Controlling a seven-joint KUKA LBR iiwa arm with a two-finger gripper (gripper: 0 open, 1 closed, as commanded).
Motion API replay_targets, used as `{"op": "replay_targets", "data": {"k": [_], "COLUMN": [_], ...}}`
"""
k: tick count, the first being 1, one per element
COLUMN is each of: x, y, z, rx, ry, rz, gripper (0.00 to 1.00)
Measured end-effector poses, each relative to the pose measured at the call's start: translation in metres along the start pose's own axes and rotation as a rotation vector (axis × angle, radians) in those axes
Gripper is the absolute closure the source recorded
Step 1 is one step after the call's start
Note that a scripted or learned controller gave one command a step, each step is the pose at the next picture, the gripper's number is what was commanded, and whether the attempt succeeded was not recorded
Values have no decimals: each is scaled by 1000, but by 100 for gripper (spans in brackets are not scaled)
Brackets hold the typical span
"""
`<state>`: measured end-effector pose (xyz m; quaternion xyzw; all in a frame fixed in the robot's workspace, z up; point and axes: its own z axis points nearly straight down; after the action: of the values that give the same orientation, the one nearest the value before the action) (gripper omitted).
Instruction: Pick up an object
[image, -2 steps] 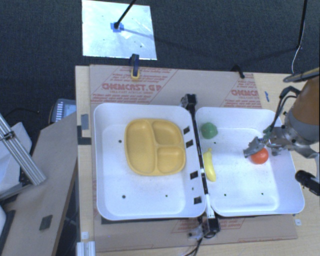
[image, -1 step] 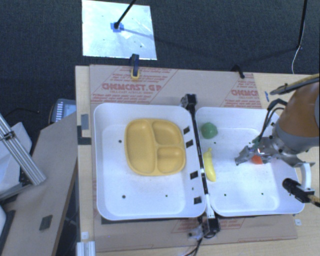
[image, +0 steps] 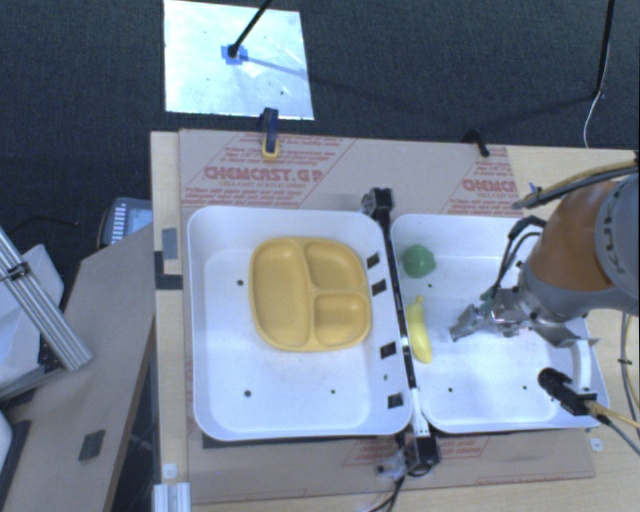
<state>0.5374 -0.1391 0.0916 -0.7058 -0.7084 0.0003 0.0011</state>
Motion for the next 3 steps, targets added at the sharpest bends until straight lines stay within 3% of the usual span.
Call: {"op": "replay_targets", "data": {"k": [1, 2, 3], "x": [0, 0, 4], "y": [1, 1, -5], "z": [7, -4, -62], "rx": [-2, -5, -8], "ry": [-1, -1, -2], "rz": [4, 4, 0], "gripper": [0, 100, 100]}}
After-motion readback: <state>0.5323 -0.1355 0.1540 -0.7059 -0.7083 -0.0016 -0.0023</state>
